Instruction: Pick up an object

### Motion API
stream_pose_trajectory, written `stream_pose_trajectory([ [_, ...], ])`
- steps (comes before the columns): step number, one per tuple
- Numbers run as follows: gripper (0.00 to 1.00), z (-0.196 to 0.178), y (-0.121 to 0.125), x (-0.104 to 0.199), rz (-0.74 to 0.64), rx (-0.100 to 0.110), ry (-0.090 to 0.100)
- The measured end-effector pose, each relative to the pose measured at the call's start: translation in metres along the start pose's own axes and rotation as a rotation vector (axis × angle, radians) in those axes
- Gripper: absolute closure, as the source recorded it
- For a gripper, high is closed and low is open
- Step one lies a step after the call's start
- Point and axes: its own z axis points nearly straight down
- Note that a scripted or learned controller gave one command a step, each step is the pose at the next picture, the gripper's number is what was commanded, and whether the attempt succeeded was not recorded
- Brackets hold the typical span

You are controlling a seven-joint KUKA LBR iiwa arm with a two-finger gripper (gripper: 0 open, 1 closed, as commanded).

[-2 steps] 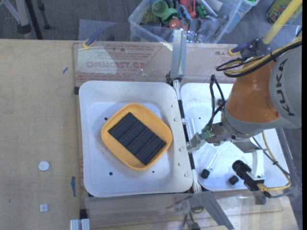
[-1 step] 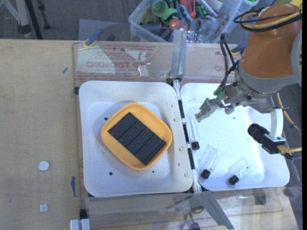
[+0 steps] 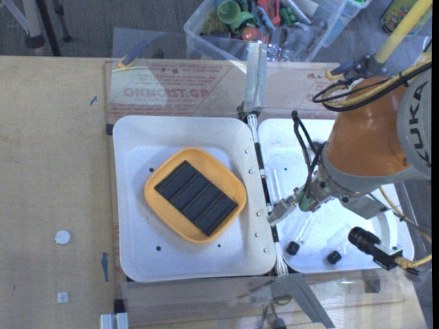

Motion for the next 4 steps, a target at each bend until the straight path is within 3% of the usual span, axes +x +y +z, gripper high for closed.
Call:
stream_pose_trajectory([
  [1, 1.00, -0.010, 0.001, -0.001, 0.002, -0.004, -0.002],
  [2, 1.00, 0.025, -0.016, -0.081, -0.051, -0.002, -0.003],
  [3, 1.00, -0.024, -0.022, -0.043, 0.495, -0.002, -0.003],
  [4, 1.00, -0.226, -0.057, -0.136, 0.786, -0.001, -0.003],
])
